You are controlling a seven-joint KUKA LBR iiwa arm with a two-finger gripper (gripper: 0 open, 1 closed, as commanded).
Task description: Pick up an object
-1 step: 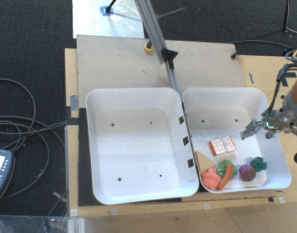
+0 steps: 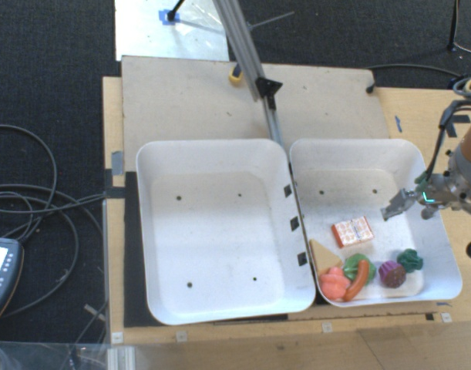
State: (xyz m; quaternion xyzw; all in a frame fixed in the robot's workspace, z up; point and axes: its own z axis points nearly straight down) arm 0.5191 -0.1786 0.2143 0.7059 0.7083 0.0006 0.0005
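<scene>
The right bin [image 2: 351, 172] holds several toy foods along its near side. An orange and white box [image 2: 352, 231] lies flat. Below it are a tan wedge [image 2: 321, 252], a red-orange lump [image 2: 334, 283], a green piece [image 2: 355, 263], an orange sausage shape [image 2: 358, 280], a purple piece [image 2: 391, 274] and a dark green piece [image 2: 410, 260]. My gripper [image 2: 411, 209] hangs over the bin's right side, up and to the right of the box. Its fingers stand apart with nothing between them.
The left bin [image 2: 212, 230] stands beside the right one on the bench. A grey pole [image 2: 243, 41] slants down from the top to the bins' shared wall. Cables [image 2: 35, 206] and a tablet [image 2: 0, 272] lie on the floor at left.
</scene>
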